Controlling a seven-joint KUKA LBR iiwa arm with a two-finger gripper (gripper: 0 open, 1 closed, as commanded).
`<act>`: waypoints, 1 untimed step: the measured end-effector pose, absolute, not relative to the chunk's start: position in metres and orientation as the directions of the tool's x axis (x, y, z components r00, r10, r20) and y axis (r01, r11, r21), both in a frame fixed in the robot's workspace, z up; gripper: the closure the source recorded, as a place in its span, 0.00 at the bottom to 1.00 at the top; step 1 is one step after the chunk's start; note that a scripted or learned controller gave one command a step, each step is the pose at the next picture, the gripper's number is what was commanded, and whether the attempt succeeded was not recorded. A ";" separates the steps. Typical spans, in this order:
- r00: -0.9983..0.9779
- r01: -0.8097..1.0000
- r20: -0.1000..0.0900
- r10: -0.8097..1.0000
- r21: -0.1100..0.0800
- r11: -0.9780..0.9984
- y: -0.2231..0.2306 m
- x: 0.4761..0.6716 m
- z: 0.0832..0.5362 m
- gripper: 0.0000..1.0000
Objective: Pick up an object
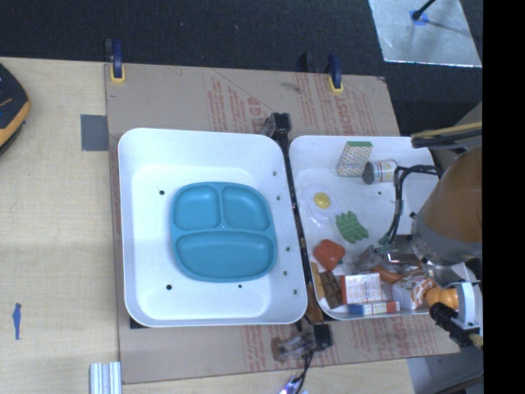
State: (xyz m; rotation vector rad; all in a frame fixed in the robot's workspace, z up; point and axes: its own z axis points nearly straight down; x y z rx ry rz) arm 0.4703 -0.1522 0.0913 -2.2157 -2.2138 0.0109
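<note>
Plainly the pick has not been made yet, so far as this view shows: nothing is lifted clear of the right bin [305, 156], and the whole of the task looks to be still ahead. Nearest the camera, along that bin's front wall, lies the crowd of candidates: a red-and-white carton [364, 290] lying flat with its long axis running left to right along the wall, a dark brown bar [328, 286] just to its left, set with its length going front to back, and an orange-red block [329, 254] just behind the bar. The arm [449, 212] comes in over this same corner from the right, and the gripper [394, 258] sits low among the clutter there; whether it is open or closed I cannot tell, since the wrist and the objects hide that part. Further back, a green toy [351, 226] lies slantwise, its length running from upper left to lower right, with a small yellow piece [321, 199] near it. Farthest off, by the rear wall, stand a pale green speckled box [353, 158] and a small can [379, 171] on its side, axis left to right. The left bin [131, 220] holds only a blue divided plate [223, 231].
</note>
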 end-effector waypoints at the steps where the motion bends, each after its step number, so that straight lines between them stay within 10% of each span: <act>1: -0.008 1.000 0.001 1.000 -0.005 0.008 -0.151 0.476 0.102 1.00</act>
